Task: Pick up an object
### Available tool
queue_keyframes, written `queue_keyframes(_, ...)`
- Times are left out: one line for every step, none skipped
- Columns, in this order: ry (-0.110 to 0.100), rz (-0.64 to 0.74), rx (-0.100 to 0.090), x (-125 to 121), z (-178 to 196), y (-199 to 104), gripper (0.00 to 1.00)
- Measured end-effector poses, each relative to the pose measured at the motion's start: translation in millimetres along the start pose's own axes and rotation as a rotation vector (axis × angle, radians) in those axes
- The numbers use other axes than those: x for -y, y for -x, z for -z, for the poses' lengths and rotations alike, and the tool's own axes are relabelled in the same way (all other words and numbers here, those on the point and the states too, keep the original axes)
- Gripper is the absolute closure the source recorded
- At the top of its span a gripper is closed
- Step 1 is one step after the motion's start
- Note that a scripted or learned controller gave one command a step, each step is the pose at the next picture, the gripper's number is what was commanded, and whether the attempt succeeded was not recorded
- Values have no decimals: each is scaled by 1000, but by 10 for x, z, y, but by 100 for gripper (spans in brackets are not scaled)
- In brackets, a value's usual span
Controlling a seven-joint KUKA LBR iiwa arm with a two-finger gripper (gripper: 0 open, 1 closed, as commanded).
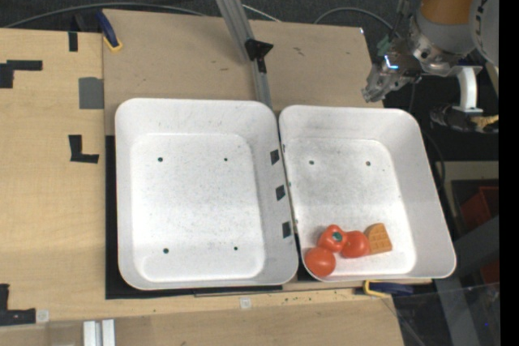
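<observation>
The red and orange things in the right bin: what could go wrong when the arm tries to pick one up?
1. The two red pieces and the orange block lie bunched together, so the fingers may hit a neighbour or push things aside.
2. They sit near the front wall of the right bin, which may leave little room.
3. The gripper hangs beyond the bin's far edge, so it has far to travel.

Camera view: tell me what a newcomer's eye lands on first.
The cluster of red-orange rounded toys with a small tan waffle-like block stands out in the near corner of the right shallow white bin. Next, the grey arm's gripper hovers past that bin's far right corner, well away from them.
</observation>
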State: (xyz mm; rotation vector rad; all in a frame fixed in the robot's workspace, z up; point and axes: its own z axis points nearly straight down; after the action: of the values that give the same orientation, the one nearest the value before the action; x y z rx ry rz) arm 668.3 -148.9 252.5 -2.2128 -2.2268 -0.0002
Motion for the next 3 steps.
queue_keyframes(-2,0,1,18,-160,-524,100)
queue_keyframes(-1,-1,0,52,-178,-964,100)
queue_keyframes(-1,0,0,107,-157,-1429,100)
